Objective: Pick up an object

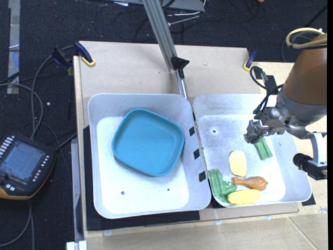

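The arm [307,87] is reaching in from the right over the surface [130,66], and its tool [256,134] is hanging low over the right bin [223,108], roughly in that bin's middle and a little toward its far edge. How wide the tool is standing cannot be told, because its dark parts are blurring together from above. A green stick-shaped object [264,149] is lying tilted just beside the tool, on its near-right side, and whether the two are touching cannot be told either. Nearer the bin's front edge a pale yellow oval object [238,163] is lying flat, apart from the green stick. Toward the front a brown drumstick-shaped toy [251,182] is resting right behind a yellow lemon-like object [244,196], the two seeming to touch. A green leafy-looking object [219,185] is sitting against the bin's left wall near its front-left corner, just beside the yellow object. In the left bin [104,139] a blue square plate [148,142] is lying slightly turned, filling most of the far half. A grey metal pole [164,30] is slanting down to the surface's far side, where the two bins meet.
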You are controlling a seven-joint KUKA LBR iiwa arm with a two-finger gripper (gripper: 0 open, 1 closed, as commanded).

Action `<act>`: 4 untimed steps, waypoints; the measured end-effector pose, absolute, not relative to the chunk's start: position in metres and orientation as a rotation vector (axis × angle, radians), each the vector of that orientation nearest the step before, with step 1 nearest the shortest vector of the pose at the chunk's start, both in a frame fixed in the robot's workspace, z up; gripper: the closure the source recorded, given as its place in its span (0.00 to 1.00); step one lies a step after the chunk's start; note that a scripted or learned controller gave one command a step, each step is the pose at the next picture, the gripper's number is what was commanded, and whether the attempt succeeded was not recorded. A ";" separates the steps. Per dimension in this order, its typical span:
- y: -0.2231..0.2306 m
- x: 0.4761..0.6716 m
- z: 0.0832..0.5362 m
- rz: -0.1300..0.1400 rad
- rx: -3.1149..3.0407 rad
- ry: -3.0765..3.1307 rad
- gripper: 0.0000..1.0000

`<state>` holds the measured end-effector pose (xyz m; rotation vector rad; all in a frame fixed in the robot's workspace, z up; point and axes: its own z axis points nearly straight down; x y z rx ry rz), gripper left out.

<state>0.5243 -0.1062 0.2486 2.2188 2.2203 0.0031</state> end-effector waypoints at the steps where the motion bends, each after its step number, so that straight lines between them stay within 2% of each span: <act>1: -0.106 0.525 0.273 0.002 2.220 2.221 1.00; 3: 0.001 0.543 0.268 0.001 2.217 2.227 1.00; 4: 0.057 0.554 0.251 -0.001 2.217 2.228 1.00</act>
